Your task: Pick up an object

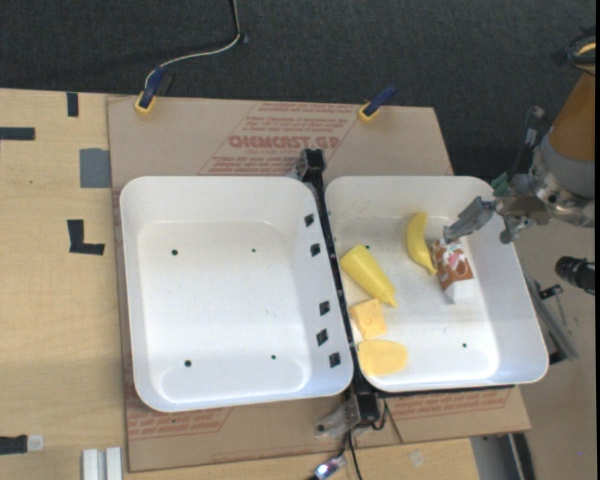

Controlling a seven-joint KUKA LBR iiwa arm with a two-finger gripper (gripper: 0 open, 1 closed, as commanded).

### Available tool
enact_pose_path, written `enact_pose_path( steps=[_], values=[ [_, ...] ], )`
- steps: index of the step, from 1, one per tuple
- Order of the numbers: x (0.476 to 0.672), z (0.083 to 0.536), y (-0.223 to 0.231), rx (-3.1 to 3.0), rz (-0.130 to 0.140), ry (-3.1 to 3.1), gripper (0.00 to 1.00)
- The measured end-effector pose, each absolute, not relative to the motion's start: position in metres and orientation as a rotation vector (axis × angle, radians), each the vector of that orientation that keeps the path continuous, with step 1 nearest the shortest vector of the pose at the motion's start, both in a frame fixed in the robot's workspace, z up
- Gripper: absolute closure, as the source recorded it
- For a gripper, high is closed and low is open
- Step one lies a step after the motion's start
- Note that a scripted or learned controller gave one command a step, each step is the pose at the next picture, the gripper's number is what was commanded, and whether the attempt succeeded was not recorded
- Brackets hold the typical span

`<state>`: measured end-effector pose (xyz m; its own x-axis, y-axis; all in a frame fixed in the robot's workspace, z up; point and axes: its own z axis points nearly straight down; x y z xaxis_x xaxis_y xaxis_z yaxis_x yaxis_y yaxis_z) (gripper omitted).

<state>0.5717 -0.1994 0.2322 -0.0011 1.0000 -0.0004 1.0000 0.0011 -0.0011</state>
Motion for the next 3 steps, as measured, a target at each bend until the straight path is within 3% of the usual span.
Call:
enact_pose_path(
  steps=[1, 2, 3],
  values=[
    [0.574, 0.137, -0.162, -2.216, 0.003, -2.222, 0.0],
    [0.622, 0.107, -0.194, -2.241, -0.021, -2.249, 0.0],
    [0.645, 0.099, -0.205, -2.228, -0.011, -2.236, 0.0]
  ],
)
